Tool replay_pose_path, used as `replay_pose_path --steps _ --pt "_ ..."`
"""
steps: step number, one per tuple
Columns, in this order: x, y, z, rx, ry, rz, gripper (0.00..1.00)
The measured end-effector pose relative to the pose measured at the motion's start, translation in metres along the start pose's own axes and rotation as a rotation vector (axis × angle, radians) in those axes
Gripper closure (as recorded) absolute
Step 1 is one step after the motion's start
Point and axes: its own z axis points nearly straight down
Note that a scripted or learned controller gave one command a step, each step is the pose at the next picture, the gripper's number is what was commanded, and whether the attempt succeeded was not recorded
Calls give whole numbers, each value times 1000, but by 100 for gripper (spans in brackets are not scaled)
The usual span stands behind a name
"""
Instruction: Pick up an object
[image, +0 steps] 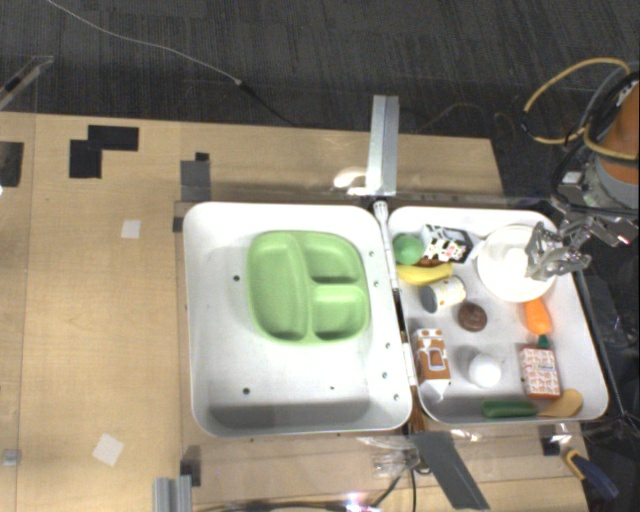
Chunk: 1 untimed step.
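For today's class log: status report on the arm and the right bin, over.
Gripper over right bin's far corner, above white bowl; nothing seen between fingers. Orange carrot just beside. Banana, brown ball untouched, over.

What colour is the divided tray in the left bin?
Light green; the divided tray shows clearly in the camera view.

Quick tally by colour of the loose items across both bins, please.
Green: 3, tray, ball, marker
White: 3, bowl, cup, mug
Yellow: 1, banana
Orange: 1, carrot
Brown: 2, round piece, box
Other: 3, black-and-white toy, printed carton, tan piece
Total: 13
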Motion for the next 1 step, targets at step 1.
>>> replay_pose_path --steps 1 --pt "-21 -30 57 -3 -1 -477 100"
